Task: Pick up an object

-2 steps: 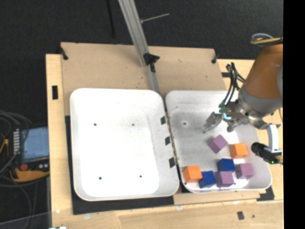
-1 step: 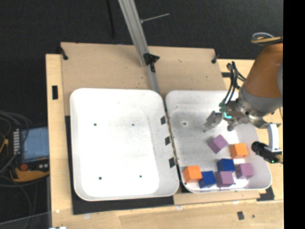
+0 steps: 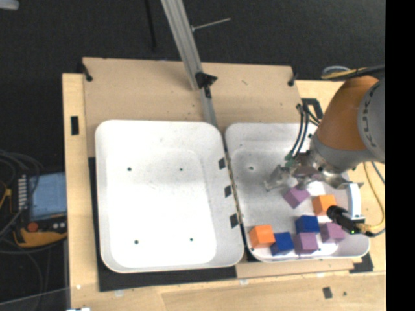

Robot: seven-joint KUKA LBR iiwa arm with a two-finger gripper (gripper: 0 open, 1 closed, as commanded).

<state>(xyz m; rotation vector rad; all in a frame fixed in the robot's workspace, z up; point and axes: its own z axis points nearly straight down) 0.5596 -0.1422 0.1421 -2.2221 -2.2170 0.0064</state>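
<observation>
Pincer (image 3: 280,177) beside purple block (image 3: 297,195)

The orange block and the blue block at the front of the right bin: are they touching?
Touching. The camera view shows the orange block pressed against the blue block, with no white floor between them.

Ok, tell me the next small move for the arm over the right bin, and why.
Probably lower the gripper a little onto the purple block lying just beside it. That block sits alone on the right bin floor, apart from the crowded cluster along the near rim, where the orange block and blue block touch. I cannot tell how the jaws stand, so check that first.
</observation>
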